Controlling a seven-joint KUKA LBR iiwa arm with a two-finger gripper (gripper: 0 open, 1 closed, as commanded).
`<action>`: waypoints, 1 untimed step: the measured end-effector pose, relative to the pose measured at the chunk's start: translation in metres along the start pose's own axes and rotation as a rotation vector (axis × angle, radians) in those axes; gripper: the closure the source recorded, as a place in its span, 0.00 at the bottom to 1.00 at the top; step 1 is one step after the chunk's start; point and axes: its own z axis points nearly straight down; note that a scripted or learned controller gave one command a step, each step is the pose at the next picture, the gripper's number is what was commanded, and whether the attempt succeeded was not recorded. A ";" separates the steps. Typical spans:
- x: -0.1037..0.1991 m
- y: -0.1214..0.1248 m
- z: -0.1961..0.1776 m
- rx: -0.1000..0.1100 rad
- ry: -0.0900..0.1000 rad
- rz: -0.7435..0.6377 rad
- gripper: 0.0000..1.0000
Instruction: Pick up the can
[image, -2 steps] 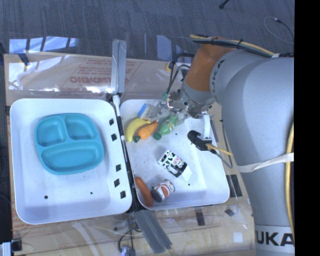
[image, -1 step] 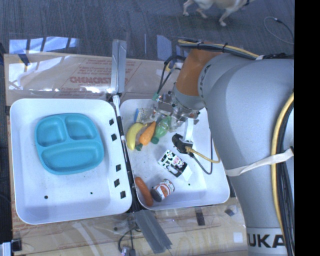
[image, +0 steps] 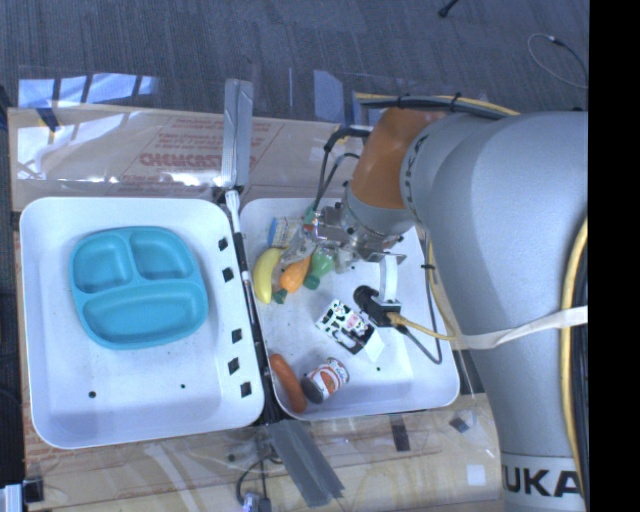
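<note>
The can (image: 327, 378) lies on its side at the near edge of the right bin (image: 420, 385), touching an orange carrot-like toy (image: 285, 379), well short of the fingers. Between them sits a black-and-white patterned carton (image: 345, 324). The gripper (image: 325, 235) hangs farther back over a banana (image: 265, 274) and a small green bottle (image: 320, 266) (whether it is released or clenched, I cannot tell). A descent from here would likely catch the fruit cluster instead, and the can may roll against the bin wall. The left bin (image: 40, 300) holds a blue divided plate (image: 138, 285). Beyond the bench (image: 120, 150) lies dark carpet (image: 200, 40).
</note>
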 end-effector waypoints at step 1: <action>-0.091 -0.069 -0.111 -0.003 0.000 -0.010 0.00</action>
